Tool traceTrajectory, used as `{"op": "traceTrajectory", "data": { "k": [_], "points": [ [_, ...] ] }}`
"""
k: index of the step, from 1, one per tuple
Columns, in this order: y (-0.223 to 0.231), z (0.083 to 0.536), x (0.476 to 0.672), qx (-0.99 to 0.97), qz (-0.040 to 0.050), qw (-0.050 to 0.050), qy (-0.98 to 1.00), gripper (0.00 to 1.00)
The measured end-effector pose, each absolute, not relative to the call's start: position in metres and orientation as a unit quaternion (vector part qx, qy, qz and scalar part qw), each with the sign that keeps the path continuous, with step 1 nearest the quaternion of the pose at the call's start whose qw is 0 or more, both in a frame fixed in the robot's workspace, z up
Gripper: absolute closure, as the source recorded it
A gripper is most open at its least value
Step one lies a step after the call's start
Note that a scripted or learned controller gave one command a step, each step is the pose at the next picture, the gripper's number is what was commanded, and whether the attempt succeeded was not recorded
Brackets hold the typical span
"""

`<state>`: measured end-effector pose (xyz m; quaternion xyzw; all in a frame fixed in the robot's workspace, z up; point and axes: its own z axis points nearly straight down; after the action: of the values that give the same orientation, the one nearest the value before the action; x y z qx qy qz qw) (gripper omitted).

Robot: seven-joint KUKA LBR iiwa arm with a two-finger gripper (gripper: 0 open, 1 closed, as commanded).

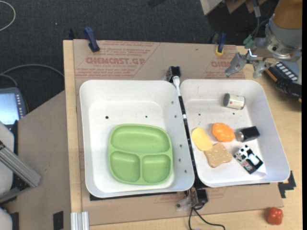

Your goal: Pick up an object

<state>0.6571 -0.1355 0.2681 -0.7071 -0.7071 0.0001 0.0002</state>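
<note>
A green divided plate (140,153) sits in the left bin (91,128), far left of the claw (245,63). The small white cylinder (234,100) lies in the right bin (268,123), just below the released, empty claw, long axis crosswise.

The arm (288,13) was cut off by the top and right edges. The markings on the black-and-white item (248,159) were too small to read.
</note>
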Motion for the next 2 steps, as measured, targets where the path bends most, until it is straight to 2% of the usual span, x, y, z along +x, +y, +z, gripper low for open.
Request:
{"op": "traceTrajectory", "data": {
  "k": [1,2],
  "points": [
    [-0.137,0.197,0.585,-0.708,0.0031,0.005,-0.706,0.00],
    [-0.100,0.103,0.514,-0.707,0.0040,0.008,-0.707,0.00]
  ]
}}
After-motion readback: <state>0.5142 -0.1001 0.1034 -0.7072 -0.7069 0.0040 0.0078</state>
